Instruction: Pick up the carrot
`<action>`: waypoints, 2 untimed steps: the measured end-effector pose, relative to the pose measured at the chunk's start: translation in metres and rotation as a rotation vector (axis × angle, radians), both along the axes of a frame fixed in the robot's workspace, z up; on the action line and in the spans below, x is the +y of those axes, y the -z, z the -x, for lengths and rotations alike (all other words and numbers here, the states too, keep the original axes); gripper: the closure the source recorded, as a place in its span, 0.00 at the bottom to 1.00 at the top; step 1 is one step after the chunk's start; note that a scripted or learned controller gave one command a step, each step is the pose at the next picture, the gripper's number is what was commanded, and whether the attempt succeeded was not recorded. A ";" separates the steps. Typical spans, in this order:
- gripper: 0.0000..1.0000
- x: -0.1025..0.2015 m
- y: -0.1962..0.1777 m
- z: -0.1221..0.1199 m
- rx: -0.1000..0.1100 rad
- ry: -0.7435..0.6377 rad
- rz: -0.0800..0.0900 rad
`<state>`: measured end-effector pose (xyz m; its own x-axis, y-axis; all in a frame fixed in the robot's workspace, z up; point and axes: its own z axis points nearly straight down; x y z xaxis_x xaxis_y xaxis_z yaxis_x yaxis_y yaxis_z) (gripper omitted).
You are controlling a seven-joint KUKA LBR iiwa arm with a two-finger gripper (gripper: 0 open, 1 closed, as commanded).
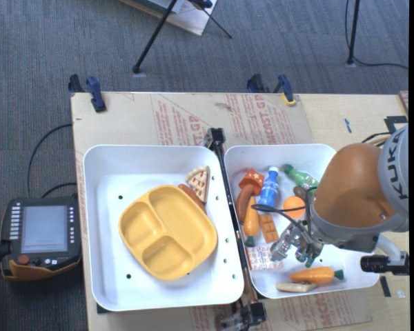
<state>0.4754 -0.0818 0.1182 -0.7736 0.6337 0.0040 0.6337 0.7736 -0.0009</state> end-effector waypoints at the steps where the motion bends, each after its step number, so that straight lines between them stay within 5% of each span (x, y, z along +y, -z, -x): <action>1: 1.00 0.099 -0.069 -0.005 -0.003 -0.277 0.000; 2: 1.00 0.099 -0.077 -0.005 -0.002 -0.270 -0.001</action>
